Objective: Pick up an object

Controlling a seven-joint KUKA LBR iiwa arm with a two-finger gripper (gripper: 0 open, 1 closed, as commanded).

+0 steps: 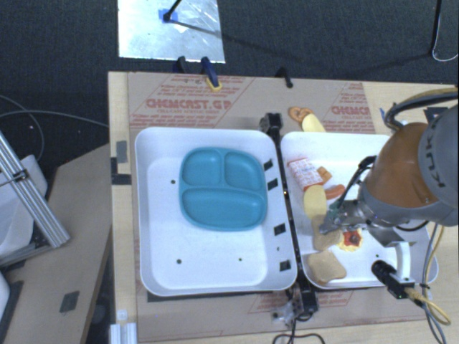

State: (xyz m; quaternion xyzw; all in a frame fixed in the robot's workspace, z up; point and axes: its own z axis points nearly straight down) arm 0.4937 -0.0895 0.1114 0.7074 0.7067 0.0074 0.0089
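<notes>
I am reaching in from the right over the right bin, my orange-banded wrist hanging above its middle. My gripper is sitting low among the toy food, and I cannot tell how it is set. Just beside it, on its left, a pale yellow banana-shaped piece is lying along the bin floor, with a red-and-white packet above it and a small sausage near my wrist. A tan bread slice is lying below the gripper, apart from it, and a red-and-yellow piece is resting just right of it. The left bin is bearing a blue divided plate.
</notes>
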